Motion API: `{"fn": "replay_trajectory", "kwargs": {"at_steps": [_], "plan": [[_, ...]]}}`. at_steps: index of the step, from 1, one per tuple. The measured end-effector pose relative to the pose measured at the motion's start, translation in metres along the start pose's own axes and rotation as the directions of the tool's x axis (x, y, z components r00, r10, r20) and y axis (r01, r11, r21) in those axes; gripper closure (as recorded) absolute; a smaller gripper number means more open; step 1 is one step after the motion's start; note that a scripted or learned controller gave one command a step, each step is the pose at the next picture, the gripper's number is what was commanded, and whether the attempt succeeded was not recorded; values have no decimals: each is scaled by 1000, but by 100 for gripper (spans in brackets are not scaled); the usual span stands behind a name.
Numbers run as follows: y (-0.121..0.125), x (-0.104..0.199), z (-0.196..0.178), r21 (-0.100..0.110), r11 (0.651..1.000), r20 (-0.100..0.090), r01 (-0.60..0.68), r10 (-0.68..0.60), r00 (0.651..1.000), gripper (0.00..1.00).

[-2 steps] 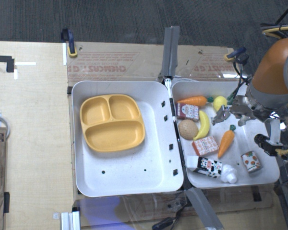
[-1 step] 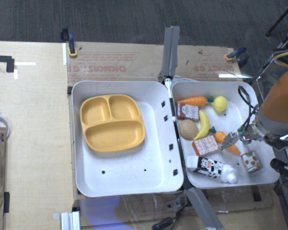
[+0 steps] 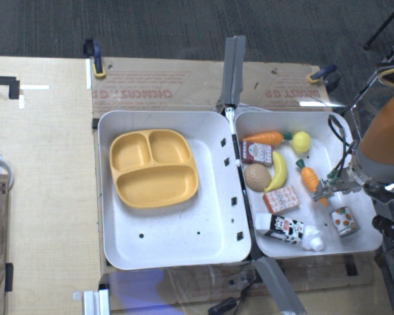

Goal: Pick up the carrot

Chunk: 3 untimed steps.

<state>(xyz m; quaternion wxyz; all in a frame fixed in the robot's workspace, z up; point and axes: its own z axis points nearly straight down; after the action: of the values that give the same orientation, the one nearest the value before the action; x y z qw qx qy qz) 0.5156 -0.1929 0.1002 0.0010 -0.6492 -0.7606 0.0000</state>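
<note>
Overlapping the small carrot's (image 3: 308, 178) lower end, the claw (image 3: 328, 190), its grip too blurred to tell.

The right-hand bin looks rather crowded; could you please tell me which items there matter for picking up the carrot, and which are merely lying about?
Belonging to the job:
- small carrot, beside the gripper
- long carrot, at the bin's far edge

Just lying about:
- lemon
- banana
- brown round item
- red carton
- milk carton
- can
- yellow divided plate, left bin
</note>
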Motion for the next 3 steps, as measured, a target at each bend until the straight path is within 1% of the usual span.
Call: {"fn": "replay_trajectory", "kwargs": {"at_steps": [1,2,3], "plan": [[0,0,0,0,1000,0,0,0,1000,0],[8,-21,9,-1,990,2,143,-143,990,0],[8,-21,0,-1,990,1,140,-140,990,100]]}}
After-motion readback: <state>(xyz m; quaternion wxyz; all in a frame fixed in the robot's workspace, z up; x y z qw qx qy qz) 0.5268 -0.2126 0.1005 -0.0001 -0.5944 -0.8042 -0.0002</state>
